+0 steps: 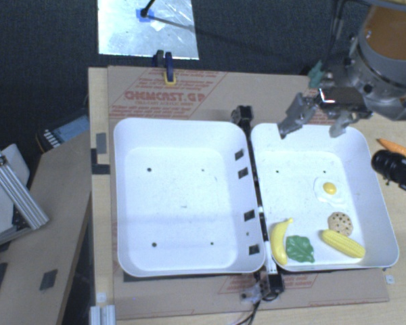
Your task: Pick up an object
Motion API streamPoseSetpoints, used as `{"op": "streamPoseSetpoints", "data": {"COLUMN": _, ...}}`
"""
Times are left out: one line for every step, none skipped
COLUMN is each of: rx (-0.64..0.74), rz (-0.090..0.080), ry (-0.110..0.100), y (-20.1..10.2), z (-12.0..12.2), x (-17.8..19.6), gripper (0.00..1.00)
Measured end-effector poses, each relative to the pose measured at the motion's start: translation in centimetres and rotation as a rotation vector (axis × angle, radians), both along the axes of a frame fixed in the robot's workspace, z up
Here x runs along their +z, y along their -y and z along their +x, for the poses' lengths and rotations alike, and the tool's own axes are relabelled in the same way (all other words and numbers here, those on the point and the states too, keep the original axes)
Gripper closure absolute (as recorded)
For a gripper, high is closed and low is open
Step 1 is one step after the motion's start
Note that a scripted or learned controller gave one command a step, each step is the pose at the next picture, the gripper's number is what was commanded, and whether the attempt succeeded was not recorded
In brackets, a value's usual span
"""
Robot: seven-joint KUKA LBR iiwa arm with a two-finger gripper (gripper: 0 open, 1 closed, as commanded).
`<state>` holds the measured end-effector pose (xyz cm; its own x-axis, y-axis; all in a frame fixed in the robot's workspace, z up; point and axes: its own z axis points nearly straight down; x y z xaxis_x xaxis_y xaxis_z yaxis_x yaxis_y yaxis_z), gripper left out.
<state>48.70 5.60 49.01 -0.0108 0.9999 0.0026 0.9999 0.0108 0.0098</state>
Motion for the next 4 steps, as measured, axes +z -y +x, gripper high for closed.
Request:
{"op": "streamPoseSetpoints", "data": {"rx": -0.008, "rz": -0.004, "ry": -0.019, "y": -2.5, "z": 2.5, "x": -13.7, "gripper": 0.00}}
{"op": "streamPoseSetpoints", "data": {"rx": -0.004, "rz": 0.001, "ry": 0.006, "y": -6.2, "z": 5.0, "x": -2.1, "gripper": 0.00}}
{"op": "streamPoseSetpoints", "data": {"rx": -0.001, "rz": 0.003, "ry": 0.000, "y": -9.6, "z": -0.3, "x": 5.0, "gripper": 0.00}}
{"op": "streamPoseSetpoints", "data": {"rx": -0.005, "rz": -0.001, "ry": -0.008, "y": -10.7, "z": -0.1, "x": 4.5, "gripper": 0.00}}
